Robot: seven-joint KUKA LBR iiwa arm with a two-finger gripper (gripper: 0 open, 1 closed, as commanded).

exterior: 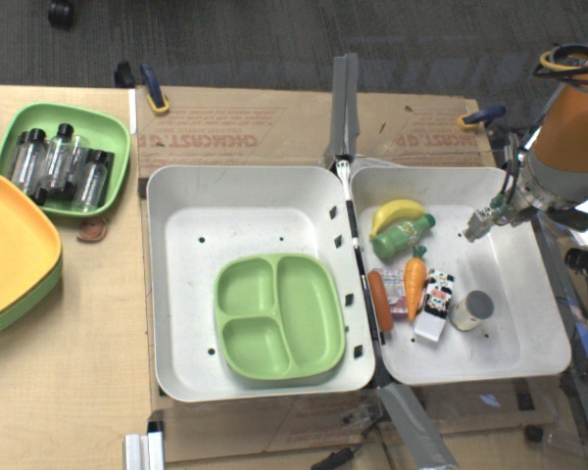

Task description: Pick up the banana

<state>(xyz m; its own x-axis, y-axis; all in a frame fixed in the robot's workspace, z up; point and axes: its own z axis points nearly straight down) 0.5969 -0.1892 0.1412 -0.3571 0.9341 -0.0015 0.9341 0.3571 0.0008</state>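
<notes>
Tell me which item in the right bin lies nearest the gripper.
The banana, the yellow fruit at the bin's far left corner. It and the green bottle touching it lie closest to the gripper; the carrot, sausage, carton and cup lie nearer the camera.

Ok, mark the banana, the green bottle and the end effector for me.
banana [397,211], camera view, on its yellow upper curve.
green bottle [402,236], camera view, on its body, lying against the banana.
end effector [476,227], camera view, at its fingertips over the right bin.

The wooden bench [69,390] bears cardboard [245,130] under two white bins [176,194], plus green tray [113,130] and yellow plates [15,253].
</notes>
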